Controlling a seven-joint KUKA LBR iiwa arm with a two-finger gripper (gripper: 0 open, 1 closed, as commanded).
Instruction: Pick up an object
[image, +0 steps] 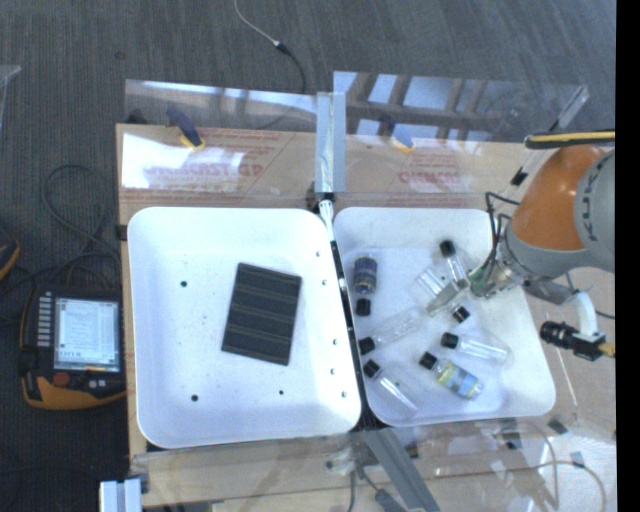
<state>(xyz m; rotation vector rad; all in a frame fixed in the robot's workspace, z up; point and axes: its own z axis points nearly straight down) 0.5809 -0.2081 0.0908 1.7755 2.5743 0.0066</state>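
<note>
The right bin (525, 395) holds several small clear vials with black caps. One with a dark blue label (365, 272) lies near the bin's left wall. Another (453, 260) lies at the upper middle. A third with a blue-yellow label (457, 379) lies near the front. A dark ribbed rectangular slab (262, 313) lies flat in the middle of the left bin (160, 400). My gripper (483, 282) hangs low over the right bin's right half, just right of the upper vials, below the arm's orange band (558, 205). I see nothing clearly held.
A handheld pendant with a screen (75, 345) lies on the floor left of the bench. Cables run at the left and top. Clear panels and a metal post (330, 150) stand behind the bins. A black-and-yellow fitting (572, 337) sticks out beside the right bin.
</note>
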